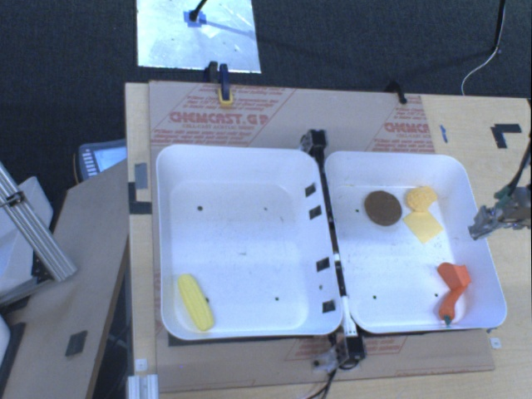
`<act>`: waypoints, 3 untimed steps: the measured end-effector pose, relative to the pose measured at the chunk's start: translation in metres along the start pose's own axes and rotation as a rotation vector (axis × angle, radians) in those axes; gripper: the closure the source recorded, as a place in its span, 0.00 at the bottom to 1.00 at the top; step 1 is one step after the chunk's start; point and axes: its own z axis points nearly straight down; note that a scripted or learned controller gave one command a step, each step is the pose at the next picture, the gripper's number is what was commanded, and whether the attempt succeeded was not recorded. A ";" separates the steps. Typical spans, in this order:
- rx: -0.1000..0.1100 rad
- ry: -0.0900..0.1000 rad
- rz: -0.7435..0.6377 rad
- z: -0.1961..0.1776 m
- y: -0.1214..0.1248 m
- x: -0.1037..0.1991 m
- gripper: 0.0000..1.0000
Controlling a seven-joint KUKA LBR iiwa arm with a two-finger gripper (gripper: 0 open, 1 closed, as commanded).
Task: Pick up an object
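On the pale wooden desk (137, 248) above dark carpet sit two shallow white plastic bins; the right bin (478, 223) holds a brown disc (382, 208), beside it an orange carrot-shaped toy (451, 288). At that bin's right rim hangs the grey pincer (486, 221), its opening impossible to tell.

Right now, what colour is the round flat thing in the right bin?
The round disc is dark brown, seen clearly in the overhead camera view.

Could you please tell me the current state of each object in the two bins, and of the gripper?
corn cob: lying flat, left bin's front-left corner.
brown disc: lying flat in the right bin.
round cracker: flat, just right of the disc.
yellow square: flat, in front of the cracker.
orange carrot: lying by the right bin's front-right corner.
gripper: over the right bin's right rim, holding nothing visible.
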 end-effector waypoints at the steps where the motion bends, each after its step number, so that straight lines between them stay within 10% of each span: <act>1: 0.002 0.005 -0.009 -0.022 0.028 0.106 1.00; 3: 0.002 0.004 -0.006 0.013 0.162 0.207 1.00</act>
